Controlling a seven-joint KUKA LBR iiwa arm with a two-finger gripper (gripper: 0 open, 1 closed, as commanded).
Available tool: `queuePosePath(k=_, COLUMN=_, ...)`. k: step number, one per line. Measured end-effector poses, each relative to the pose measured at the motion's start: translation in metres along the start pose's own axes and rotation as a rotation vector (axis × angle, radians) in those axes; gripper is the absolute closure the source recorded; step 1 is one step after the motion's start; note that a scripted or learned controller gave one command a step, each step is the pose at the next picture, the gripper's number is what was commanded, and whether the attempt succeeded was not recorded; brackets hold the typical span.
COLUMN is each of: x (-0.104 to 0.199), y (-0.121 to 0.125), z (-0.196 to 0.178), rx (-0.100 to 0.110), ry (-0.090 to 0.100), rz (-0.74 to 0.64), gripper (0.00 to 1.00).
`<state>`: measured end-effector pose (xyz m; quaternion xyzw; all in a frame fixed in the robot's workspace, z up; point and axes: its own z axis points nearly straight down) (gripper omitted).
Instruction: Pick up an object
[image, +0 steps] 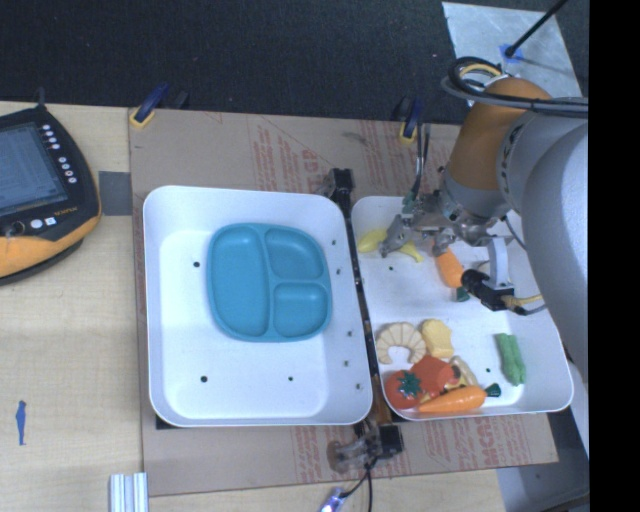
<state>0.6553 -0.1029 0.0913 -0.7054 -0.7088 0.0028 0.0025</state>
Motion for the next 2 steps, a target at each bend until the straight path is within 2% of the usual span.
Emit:
queuePosePath(k=1, x=0.000, y=-0.001, z=-0.010, rx=0.007, ry=0.001, rz=-0.005, gripper=1.00)
queuePosePath(k=2, x=0.042, y=-0.026, z=-0.158, rx=-0.007, ry=0.000, rz=0.000, gripper=1.00)
